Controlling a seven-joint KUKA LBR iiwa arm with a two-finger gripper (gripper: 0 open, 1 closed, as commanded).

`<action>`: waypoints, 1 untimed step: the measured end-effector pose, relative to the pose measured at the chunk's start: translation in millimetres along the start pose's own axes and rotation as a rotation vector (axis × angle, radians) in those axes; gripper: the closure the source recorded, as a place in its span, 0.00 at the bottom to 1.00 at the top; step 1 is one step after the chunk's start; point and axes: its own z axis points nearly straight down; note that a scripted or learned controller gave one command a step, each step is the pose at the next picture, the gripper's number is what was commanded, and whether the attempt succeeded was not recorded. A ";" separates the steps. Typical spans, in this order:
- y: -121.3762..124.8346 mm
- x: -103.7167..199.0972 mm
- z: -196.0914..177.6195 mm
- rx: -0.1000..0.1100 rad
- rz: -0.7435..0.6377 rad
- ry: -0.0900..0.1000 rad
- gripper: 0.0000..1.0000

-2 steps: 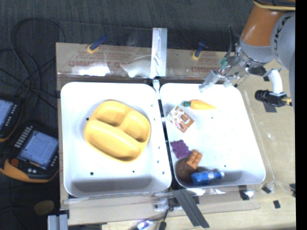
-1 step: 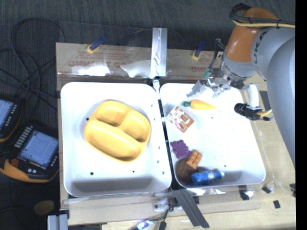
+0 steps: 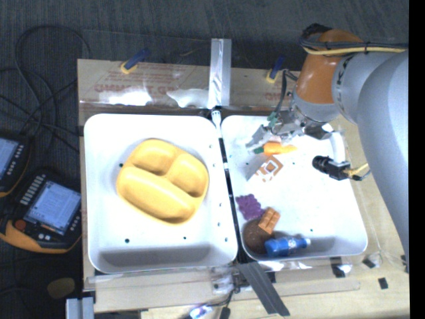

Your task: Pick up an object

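The left bin (image 3: 99,244) holds a big yellow bread-shaped lump (image 3: 163,180). The right bin (image 3: 345,231) holds a blue bottle (image 3: 287,246), purple grapes (image 3: 249,206), an orange carrot (image 3: 279,148) beneath the gripper (image 3: 277,126); its grip state is unclear

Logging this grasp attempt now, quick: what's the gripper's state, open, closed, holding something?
Gripper: cannot be told. It is down in the right bin, right over the orange carrot-like piece, which lies on the bin floor.
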 end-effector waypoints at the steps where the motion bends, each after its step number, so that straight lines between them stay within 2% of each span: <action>1: -18.3 -0.5 14.0 -0.024 -0.087 -0.018 0.00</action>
